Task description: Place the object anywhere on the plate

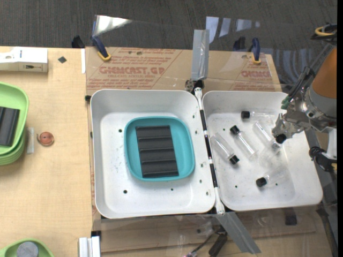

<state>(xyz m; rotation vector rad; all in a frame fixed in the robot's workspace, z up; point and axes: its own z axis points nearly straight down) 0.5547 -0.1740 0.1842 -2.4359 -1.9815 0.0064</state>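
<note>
A teal plate (185, 146) lies in the left white bin (107, 159), with a black ridged block (156, 151) on its middle. Several clear tubes with black caps lie scattered in the right bin (300, 191): one tube (242, 140) near the middle, another tube (225, 150) to its left, and a black cap (261, 181) nearer the front. My gripper (280, 136) hangs low over the right side of the right bin, close to a clear tube (263, 131). Nothing shows as held by it.
Cardboard (139, 68) lies behind the bins, held by clamps. A green tray (13, 143) sits at the left on the wooden bench, with a small round red thing (46, 138) beside it. A metal divider (206, 143) separates the two bins.
</note>
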